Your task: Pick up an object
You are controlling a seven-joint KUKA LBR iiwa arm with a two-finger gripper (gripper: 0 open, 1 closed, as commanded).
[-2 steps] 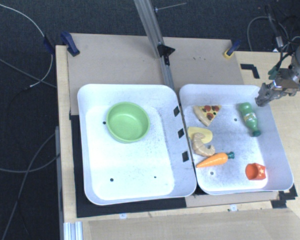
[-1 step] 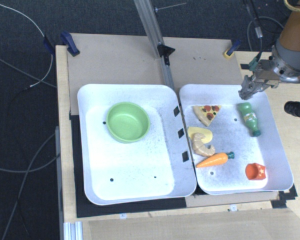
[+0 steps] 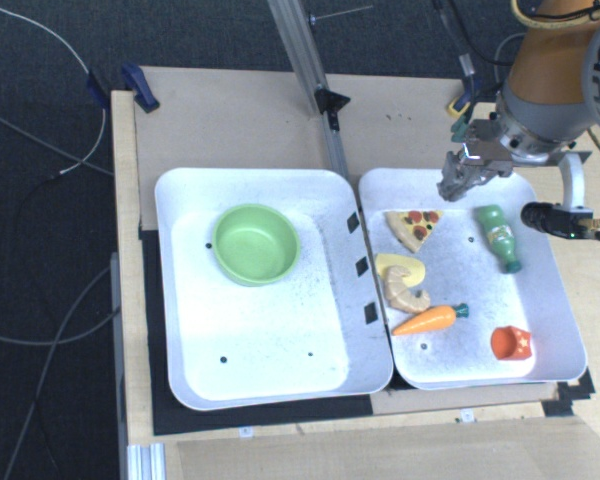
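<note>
We see two shallow white bins side by side on the bench (image 3: 230,128), and the arm (image 3: 555,68) reaching in from the right with its orange band high at the picture's top corner. The hand (image 3: 460,186) hangs over the far edge of the right bin (image 3: 570,318), above a bare patch of white between the pizza slice (image 3: 413,227) and the green bottle (image 3: 498,236). Whether the hand is open or closed we cannot tell, since its dark tip blurs together from this height, and we make out nothing gripped in it. The things to be picked up all lie in the right bin: the pizza slice sits just below and left of the hand, the green bottle lies tilted to the right of it, a pale yellow piece (image 3: 400,267) rests against a tan curved piece (image 3: 403,293) close to the bin's left wall, a carrot (image 3: 427,319) lies just below those two with its green top pointing right, and a small orange block (image 3: 511,343) sits near the front right corner. In the left bin (image 3: 280,368) stands a green bowl (image 3: 256,243), upright, toward its far left part.
</note>
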